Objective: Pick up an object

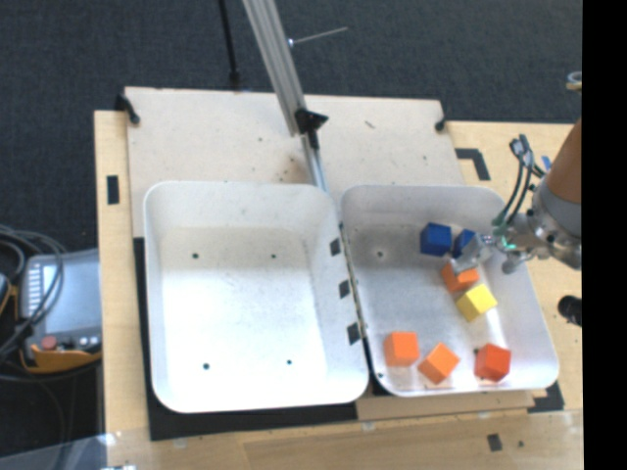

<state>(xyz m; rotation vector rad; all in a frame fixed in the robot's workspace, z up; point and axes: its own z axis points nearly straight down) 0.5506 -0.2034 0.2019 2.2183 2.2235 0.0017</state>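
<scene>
You see the gripper (477, 250) low in the right bin (392, 213), by its right wall, over an orange block (457, 277); whether its fingers are open or closed cannot be told. A blue block (436, 239) sits just left, a yellow one (477, 302) just below. Three more orange-red blocks (441, 362) line the near wall. The left bin (157, 292) lies beside it on the desk (113, 262).

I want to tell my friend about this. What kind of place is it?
Probably a robot test lab. A robot arm reaches over two white bins on a workbench, colored blocks sit in the right one, and cables and a control box lie at the left.
</scene>
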